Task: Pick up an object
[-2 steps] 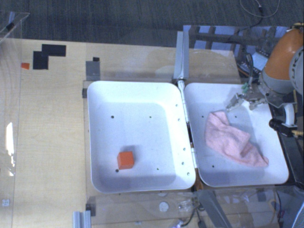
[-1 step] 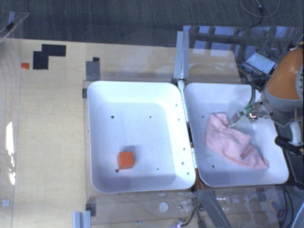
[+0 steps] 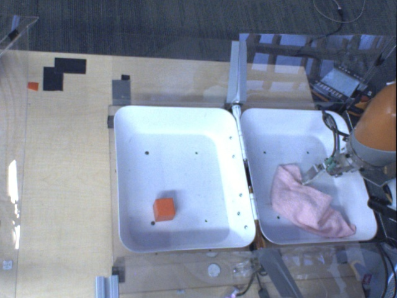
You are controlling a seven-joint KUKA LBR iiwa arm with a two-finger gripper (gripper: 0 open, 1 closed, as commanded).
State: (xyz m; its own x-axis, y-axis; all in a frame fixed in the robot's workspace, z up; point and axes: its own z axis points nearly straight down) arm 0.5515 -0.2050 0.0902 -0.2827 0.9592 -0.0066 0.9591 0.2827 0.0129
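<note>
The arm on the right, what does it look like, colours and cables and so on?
The arm shows a rounded orange band above a grey wrist. Thin dark cables loop along its left side, and it ends in a small metallic tool with slim fingers.

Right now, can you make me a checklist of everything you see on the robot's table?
Surface: wooden bench with two white bins, left bin and right bin, side by side.
Job's things: orange block in the left bin; pink cloth in the right bin.
Clutter: black shapes and a small orange square on the bench.
End effector: at the cloth's top edge.
Cables: thin wire loop on the floor.
Surroundings: dark carpet.
</note>
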